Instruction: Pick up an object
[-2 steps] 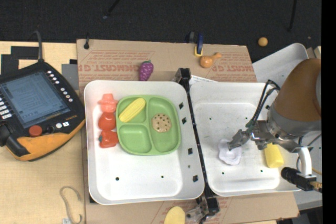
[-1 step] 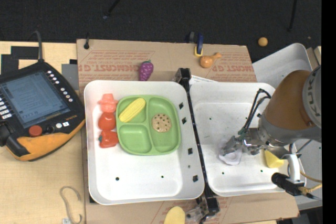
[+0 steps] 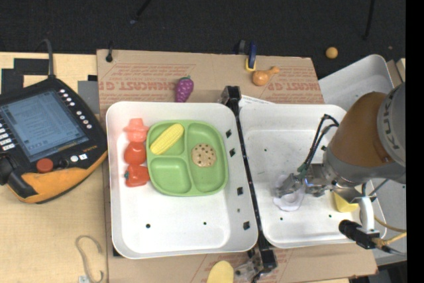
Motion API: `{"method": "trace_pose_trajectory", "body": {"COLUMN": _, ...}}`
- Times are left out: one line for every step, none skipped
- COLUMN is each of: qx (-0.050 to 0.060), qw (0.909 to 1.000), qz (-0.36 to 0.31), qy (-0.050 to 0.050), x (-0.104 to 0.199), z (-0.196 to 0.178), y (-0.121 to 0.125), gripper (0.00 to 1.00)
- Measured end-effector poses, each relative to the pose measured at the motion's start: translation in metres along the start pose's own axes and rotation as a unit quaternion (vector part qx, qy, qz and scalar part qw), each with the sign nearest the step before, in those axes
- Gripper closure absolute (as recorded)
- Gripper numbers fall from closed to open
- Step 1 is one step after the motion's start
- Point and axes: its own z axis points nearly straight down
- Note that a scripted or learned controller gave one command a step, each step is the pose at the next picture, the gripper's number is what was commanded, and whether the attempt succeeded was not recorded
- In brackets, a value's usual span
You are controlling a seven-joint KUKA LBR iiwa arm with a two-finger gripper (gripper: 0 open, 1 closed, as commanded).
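Nearest, a yellow toy (image 3: 220, 271) lies on the table at the near edge, outside both bins. Down in the right bin (image 3: 278, 126), the end effector (image 3: 289, 187) sits low over a pale, clear-looking object (image 3: 289, 202); whether it is open or gripping, I cannot tell. A yellow block (image 3: 344, 202) lies to its right. Judged as the grasp step; next comes closing firmly, then lifting straight up.
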Motion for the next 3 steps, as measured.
{"method": "trace_pose_trajectory", "body": {"qx": -0.002, "qw": 1.0000, "qz": 0.003, "qy": 0.001, "x": -0.001, "z": -0.012, "y": 0.001, "gripper": 1.00}}
{"method": "trace_pose_trajectory", "body": {"qx": -0.001, "qw": 1.0000, "qz": 0.003, "qy": -0.001, "x": -0.009, "z": -0.057, "y": -0.003, "gripper": 1.00}}
{"method": "trace_pose_trajectory", "body": {"qx": -0.003, "qw": 1.0000, "qz": 0.000, "qy": -0.001, "x": -0.011, "z": -0.120, "y": -0.003, "gripper": 1.00}}
